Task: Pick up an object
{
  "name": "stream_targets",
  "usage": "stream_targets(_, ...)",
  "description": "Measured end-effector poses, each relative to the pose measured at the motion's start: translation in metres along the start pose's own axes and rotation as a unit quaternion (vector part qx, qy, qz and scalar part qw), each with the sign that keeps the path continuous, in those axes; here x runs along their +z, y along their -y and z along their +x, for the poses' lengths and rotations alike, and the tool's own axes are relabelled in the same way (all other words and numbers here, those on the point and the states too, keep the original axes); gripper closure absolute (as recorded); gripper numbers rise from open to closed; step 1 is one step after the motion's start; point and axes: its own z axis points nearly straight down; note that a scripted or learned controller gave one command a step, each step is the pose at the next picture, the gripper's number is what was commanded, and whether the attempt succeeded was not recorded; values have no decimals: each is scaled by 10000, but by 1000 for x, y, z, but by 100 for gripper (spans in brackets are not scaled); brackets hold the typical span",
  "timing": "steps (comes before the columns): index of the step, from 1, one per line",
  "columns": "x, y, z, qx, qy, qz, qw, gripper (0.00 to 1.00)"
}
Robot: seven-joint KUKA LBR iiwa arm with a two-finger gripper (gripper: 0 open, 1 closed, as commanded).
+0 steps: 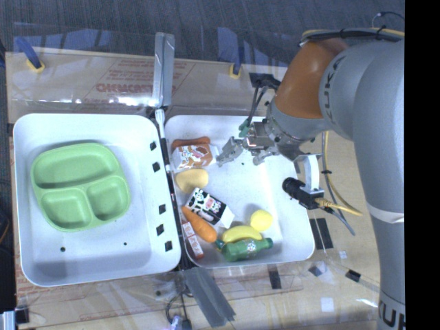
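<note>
arm: grey jointed KUKA arm [371, 115] reaching in from the right, bent at the wrist
band: orange band [309, 74] just above the wrist, turned toward the camera
gripper: metal two-finger gripper [230, 153] pointing left and slightly down
fingers: slightly apart, nothing visible between them

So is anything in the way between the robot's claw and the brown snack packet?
Nothing visible is. The gripper hangs over bare white bin floor, just right of the brown packet. The potato and milk carton lie nearer the camera, off that path.
</note>
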Motion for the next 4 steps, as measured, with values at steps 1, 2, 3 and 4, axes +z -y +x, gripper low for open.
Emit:
stream_targets(1,73,4,34,193,5,1,9998,0)
stream_targets(2,98,-62,23,1012,-24,317,9944,0)
stream_targets(3,103,-60,-22,1478,-54,192,9888,0)
stream_targets(4,95,-62,-23,1445,-24,157,9894,100)
